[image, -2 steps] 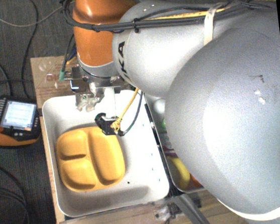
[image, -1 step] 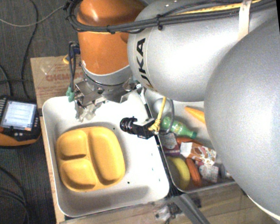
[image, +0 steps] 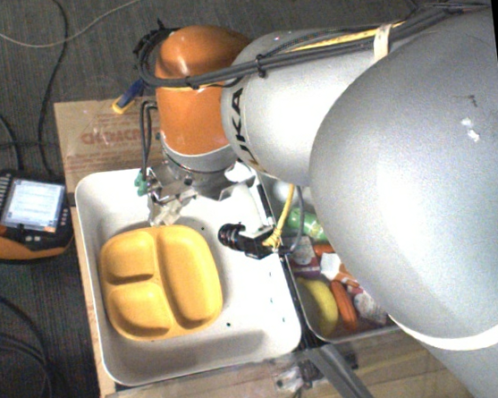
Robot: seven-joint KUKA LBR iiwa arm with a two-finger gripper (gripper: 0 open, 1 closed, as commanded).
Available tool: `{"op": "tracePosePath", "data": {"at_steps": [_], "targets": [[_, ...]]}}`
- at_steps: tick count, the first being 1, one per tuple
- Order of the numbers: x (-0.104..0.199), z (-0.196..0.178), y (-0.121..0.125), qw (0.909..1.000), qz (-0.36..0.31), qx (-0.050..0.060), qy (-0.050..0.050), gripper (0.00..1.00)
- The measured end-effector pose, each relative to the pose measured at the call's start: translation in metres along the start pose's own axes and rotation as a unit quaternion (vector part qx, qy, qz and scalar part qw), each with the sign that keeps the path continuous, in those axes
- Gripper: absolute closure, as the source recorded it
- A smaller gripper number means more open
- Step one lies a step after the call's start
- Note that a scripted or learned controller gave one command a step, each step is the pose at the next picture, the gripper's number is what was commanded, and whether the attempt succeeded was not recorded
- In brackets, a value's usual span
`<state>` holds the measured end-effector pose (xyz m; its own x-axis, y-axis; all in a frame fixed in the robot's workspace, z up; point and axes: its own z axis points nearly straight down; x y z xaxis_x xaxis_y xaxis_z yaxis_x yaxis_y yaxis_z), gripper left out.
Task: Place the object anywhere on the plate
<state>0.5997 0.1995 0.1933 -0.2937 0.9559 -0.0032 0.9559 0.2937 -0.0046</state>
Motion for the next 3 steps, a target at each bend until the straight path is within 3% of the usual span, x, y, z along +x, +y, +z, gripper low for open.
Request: {"op": "tracePosePath", "data": {"at_steps": [1, 2, 3], "targets": [[0.039, -0.001, -0.039, 0.9965, -0.084, 0.0, 0.001, 1.0], [0.061, -0.06, -0.104, 0.9917, -0.128, 0.0, 0.002, 1.0], [0.047, -0.136, -0.106, 0.9757, -0.219, -0.002, -0.001, 1.0]]}}
